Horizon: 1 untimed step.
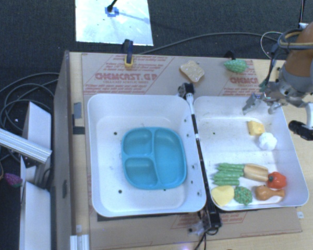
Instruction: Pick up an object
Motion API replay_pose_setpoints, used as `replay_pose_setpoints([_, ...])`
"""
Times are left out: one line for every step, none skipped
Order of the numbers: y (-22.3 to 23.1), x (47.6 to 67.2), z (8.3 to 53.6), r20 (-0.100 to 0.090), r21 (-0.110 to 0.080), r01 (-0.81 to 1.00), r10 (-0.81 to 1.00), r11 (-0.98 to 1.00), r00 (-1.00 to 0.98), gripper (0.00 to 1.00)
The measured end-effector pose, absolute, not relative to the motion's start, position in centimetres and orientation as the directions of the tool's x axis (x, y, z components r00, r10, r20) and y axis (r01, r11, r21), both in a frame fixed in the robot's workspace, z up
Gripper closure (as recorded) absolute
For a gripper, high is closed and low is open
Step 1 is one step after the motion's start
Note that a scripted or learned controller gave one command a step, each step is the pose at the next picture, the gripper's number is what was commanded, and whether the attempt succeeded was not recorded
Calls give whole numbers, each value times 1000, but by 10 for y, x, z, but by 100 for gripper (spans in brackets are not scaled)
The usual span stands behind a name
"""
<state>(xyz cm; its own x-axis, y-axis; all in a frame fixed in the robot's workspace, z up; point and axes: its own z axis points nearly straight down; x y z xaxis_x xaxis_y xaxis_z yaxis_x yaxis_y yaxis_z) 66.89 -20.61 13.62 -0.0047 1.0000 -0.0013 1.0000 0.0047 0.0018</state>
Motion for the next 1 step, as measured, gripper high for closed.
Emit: replay_pose_setpoints([-206,652,114,-1,2,1000,1000,2,-2,0])
